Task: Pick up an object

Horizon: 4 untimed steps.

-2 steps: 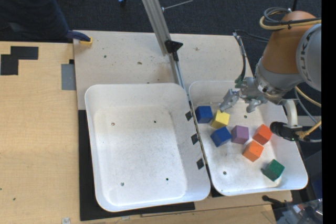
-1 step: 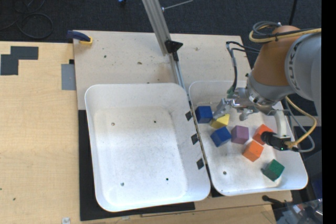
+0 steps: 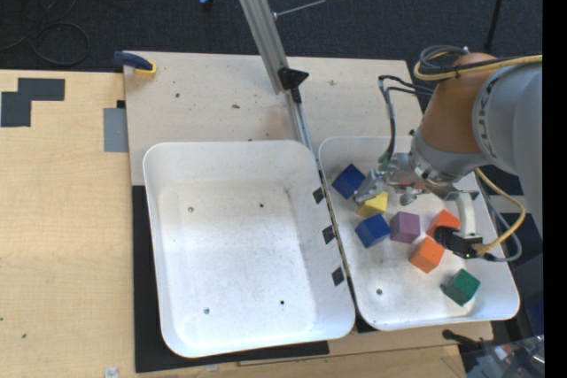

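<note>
Green block (image 3: 461, 287) sits nearest, at about 5 o'clock in the right bin (image 3: 416, 314), close to the front rim. Orange block (image 3: 426, 254) lies just up-left of it, a second orange block (image 3: 445, 221) at 3 o'clock, partly under a black cable clip. Purple block (image 3: 405, 227) and a blue block (image 3: 372, 230) sit side by side near the bin centre, close or touching. Yellow block (image 3: 373, 204) sits just above that blue one; another blue block (image 3: 348, 181) is at 10 o'clock. Gripper (image 3: 394, 177) hangs low over the 12 o'clock part of the bin, just beside the yellow and upper blue blocks; cannot tell its opening, or any contact, since the wrist blocks the tips. Nothing seen held. Left bin (image 3: 177, 181) lies alongside on the tabletop (image 3: 204, 102). Grey arm with orange band (image 3: 456, 115) comes in from 3 o'clock.
</note>
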Motion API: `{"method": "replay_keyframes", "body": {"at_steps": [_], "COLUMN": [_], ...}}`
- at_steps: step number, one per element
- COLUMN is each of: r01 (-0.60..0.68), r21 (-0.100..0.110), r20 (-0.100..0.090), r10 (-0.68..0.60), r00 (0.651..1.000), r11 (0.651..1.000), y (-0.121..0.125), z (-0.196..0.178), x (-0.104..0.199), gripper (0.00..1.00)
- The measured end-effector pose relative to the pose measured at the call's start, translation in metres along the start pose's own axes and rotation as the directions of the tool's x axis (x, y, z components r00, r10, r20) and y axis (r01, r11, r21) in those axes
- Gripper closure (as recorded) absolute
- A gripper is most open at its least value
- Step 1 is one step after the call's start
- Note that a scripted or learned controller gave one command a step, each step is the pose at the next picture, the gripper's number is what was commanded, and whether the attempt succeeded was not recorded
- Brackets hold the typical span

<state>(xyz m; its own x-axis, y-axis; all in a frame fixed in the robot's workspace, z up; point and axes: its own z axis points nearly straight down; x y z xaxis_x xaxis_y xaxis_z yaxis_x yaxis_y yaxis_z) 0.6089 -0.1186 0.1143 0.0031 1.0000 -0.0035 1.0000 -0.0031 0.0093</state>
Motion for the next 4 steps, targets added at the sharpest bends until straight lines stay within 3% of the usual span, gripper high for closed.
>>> {"method": "replay_keyframes", "body": {"at_steps": [1,3,4], "r01": [-0.009,0.003,0.007], "r21": [0.014,0.007,0.014], "r20": [-0.004,-0.003,-0.006], "r10": [0.009,-0.003,-0.007], "r00": [1.000,1.000,1.000], "r11": [1.000,1.000,1.000], "y": [-0.004,-0.006,-0.028], "z": [-0.003,-0.104,-0.112], "x": [0.000,-0.011,0.032], "gripper": [1.00,1.00,1.00]}}
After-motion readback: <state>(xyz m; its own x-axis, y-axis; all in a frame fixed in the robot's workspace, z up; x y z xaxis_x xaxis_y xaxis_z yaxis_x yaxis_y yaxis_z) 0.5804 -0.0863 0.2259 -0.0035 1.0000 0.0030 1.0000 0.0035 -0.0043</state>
